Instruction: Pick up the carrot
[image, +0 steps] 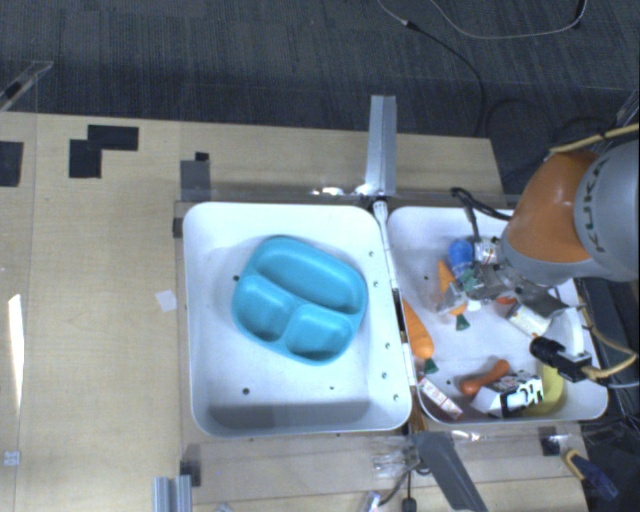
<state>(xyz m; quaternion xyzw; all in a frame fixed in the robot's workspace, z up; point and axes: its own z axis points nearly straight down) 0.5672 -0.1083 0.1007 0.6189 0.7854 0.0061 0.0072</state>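
Carrot (418, 333) lies against the left wall of the right bin (590, 405), apart from the end effector (470, 285), whose opening cannot be told. Likely failure: a finger strikes the wall, or closes on nearby clutter such as the blue object (460, 252). Left bin (215, 400) holds a blue divided tray (299, 299).

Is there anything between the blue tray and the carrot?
Seen from the camera above, the blue tray sits in the left bin and the carrot lies by the right bin's left wall. Between them: bare white bin floor and the two bins' adjoining walls.
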